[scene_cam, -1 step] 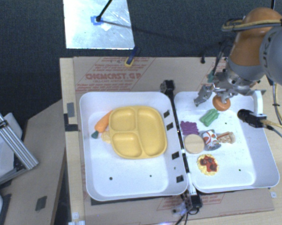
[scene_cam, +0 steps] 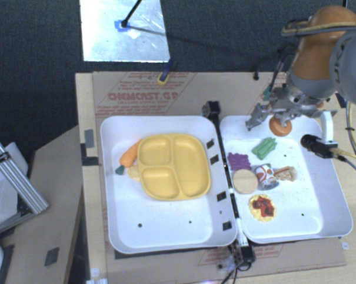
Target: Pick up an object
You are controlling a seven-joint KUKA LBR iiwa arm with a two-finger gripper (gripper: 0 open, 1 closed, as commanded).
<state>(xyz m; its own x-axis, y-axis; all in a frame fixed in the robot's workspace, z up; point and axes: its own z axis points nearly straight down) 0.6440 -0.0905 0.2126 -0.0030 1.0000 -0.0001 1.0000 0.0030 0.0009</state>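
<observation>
Tool (scene_cam: 270, 112) hangs over right bin's (scene_cam: 330, 188) far edge near orange piece (scene_cam: 280, 126), grip state unreadable; best to centre squarely above one isolated item before descending.

We observe a round orange plastic toy (scene_cam: 280, 126) at the right bin's far edge, lying just beneath the gripper.

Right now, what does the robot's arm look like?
The arm is grey and rounded, with a fat orange band above the wrist. Below that is a silvery metal gripper with thin fingers. A dark cable hangs beside the wrist.
</observation>
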